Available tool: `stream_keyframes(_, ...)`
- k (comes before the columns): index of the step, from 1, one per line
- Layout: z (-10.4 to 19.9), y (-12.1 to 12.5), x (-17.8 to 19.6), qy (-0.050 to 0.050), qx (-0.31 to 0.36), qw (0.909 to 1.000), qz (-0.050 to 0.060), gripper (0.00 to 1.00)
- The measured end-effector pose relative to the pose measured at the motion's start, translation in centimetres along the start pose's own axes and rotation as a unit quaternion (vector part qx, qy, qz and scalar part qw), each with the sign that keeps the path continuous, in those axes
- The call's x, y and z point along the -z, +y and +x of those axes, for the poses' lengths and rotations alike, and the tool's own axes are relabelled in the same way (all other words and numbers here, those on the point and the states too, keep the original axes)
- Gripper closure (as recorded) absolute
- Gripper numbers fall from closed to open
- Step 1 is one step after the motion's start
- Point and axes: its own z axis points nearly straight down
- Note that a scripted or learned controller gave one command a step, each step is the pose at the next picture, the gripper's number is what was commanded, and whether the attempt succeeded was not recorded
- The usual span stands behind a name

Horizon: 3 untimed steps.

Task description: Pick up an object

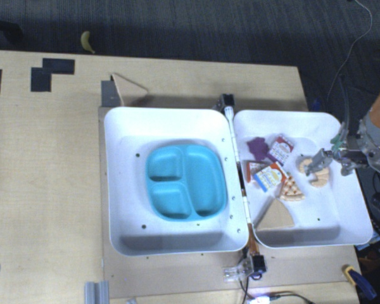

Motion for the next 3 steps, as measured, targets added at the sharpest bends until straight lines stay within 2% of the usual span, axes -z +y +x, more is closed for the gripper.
stream_keyframes(1, -1.7, 2.3, -12.8, -0.002, -0.002, 1.0000, -0.006, 0.00)
stream_keyframes(2, -1.5, 2.5, -11.7, 0.000, -0.001, 1.0000, -0.007, 1.00)
stream_keyframes(3, -1.5, 2.5, -11.7, 0.000, -0.001, 1.0000, -0.006, 0.00)
